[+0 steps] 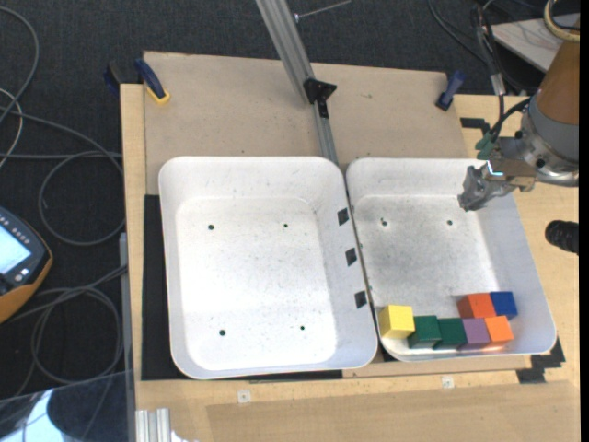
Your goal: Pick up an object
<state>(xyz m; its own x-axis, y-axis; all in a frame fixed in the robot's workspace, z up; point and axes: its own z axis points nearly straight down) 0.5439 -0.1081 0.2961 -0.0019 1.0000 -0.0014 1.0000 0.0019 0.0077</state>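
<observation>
The jaws (475,194) hang over the upper right part of the right bin (433,247), near its far rim. Their state cannot be determined: the tips appear as one small grey mass, and no object is visible between them. The arm (557,109) enters from the right edge, grey at the wrist with an orange band above.

The objects are small coloured blocks grouped in the near right corner of the right bin, well apart from the jaws. A yellow cube (398,319) sits at the left end of the group. Just beside it lie two dark green blocks (438,331), then a purple block (475,331) and an orange block (498,329). Behind these, a red-orange block (479,305) and a blue block (502,303) touch side by side.

The left bin (248,265) adjoins the right bin on the wooden tabletop (239,109). Both bin floors carry dark speckling.
</observation>
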